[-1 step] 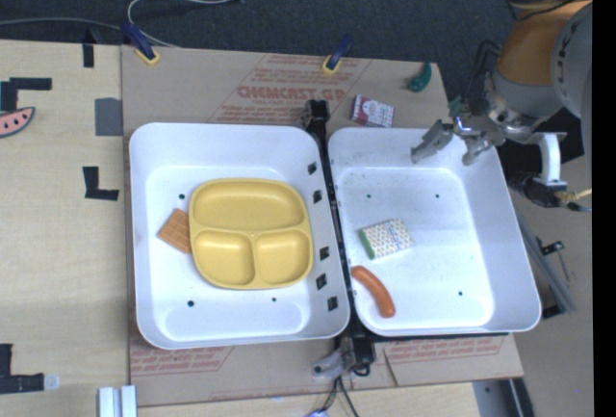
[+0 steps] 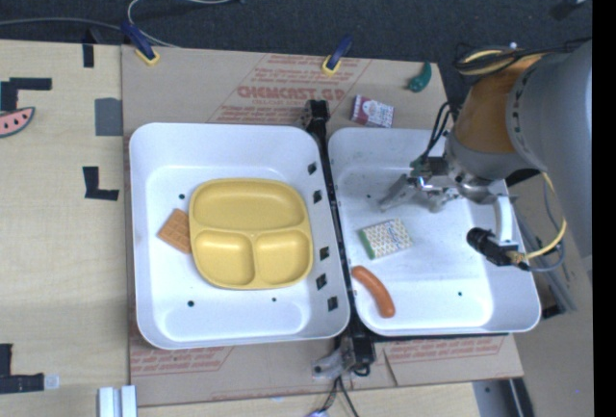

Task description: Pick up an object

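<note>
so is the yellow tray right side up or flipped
Right side up: the yellow tray in the left bin shows its three hollow compartments facing the camera.

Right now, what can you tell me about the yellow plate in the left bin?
The yellow plate looks like matte plastic, a rounded square with three compartments: one wide one along the far side and two smaller ones nearer the camera. It lies flat and upright, about the middle of the left bin. Its left edge overlaps a tan cracker-like piece. The gripper is over the other bin, apart from it.
</note>
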`<action>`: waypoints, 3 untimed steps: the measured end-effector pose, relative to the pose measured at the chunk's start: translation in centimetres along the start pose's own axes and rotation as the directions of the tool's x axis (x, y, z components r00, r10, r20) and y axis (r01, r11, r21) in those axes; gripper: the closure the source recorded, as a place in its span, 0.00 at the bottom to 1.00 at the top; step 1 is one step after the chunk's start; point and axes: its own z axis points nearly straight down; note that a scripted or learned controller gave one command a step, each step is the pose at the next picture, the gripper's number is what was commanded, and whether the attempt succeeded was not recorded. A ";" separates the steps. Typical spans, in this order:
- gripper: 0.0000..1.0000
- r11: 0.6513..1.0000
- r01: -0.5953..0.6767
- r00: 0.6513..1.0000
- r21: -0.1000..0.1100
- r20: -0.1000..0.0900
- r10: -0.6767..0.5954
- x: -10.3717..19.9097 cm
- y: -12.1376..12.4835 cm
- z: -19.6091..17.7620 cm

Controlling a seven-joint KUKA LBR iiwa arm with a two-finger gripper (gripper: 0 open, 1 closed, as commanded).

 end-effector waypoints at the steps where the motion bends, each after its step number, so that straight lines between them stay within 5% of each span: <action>1: 0.00 1.000 0.001 1.000 -0.001 0.000 -0.001 5.8 -4.3 0.0; 2: 1.00 1.000 0.000 1.000 -0.003 0.002 0.000 5.6 -4.3 -0.9; 3: 1.00 1.000 0.002 1.000 -0.002 0.001 -0.002 5.7 -4.3 -1.9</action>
